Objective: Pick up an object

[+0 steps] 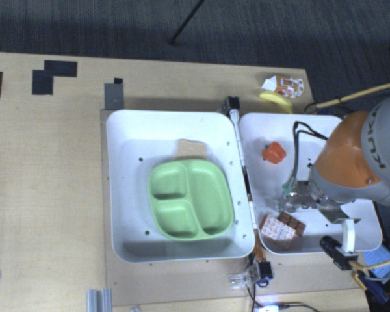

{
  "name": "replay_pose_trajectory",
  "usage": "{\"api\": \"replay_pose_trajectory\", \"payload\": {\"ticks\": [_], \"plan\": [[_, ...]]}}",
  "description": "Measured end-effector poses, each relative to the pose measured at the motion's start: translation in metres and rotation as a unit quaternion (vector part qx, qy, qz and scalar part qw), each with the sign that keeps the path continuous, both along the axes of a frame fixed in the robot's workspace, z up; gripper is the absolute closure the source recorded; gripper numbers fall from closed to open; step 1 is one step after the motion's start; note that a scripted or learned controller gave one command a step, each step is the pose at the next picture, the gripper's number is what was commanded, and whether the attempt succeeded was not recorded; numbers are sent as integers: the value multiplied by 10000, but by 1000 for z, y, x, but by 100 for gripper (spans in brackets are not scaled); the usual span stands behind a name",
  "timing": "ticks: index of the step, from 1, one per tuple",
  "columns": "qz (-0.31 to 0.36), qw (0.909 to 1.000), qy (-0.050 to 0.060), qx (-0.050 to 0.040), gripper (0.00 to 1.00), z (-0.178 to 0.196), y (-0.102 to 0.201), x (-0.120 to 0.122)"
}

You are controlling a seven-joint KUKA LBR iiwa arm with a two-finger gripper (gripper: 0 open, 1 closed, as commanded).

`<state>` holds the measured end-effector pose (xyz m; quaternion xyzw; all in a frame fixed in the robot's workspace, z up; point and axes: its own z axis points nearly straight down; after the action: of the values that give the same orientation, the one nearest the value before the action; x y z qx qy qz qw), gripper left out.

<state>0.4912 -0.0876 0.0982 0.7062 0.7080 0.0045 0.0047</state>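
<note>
A small brown-and-white patterned packet (281, 228) lies in the near left corner of the right bin (260, 132), resting against the bin's front wall and close to the divider between the two bins. Just above and to the right of it sits the end effector (298, 199), lowered into the same bin at the end of the grey arm (357, 158) with its orange band; the packet lies just beside and below the metal parts at the arm's tip, and it is not possible to tell from this angle whether they touch. Whether the end effector is apart, together or clamped on anything cannot be told, since the wrist hides it from above.

Farther back in the right bin, an orange-red object (273, 152) lies on the white floor, well apart from the packet and to the left of the arm. A black cable loops over the bin near the arm's wrist.

The left bin (127, 194) holds a light green divided tray (191, 197) with three compartments, lying flat near the middle. A tan, flat piece (191, 147) peeks out from behind the tray's far edge.

Both bins rest on the pale wooden counter (45, 194). Behind the right bin, on the counter, lie a yellow item and a small white-and-orange packet (283, 88) together. Dark square marks sit on the counter's far left.
</note>
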Motion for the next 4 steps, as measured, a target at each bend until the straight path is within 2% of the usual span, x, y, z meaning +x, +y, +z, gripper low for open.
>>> {"api": "replay_pose_trajectory", "payload": {"ticks": [1,2,3,4], "plan": [[2,10000,0,0,0,0,0,0],[13,10000,-16,3,100,10,1,1],[15,10000,-17,2,0,10,1,1],[15,10000,29,-2,0,-12,3,82]]}}
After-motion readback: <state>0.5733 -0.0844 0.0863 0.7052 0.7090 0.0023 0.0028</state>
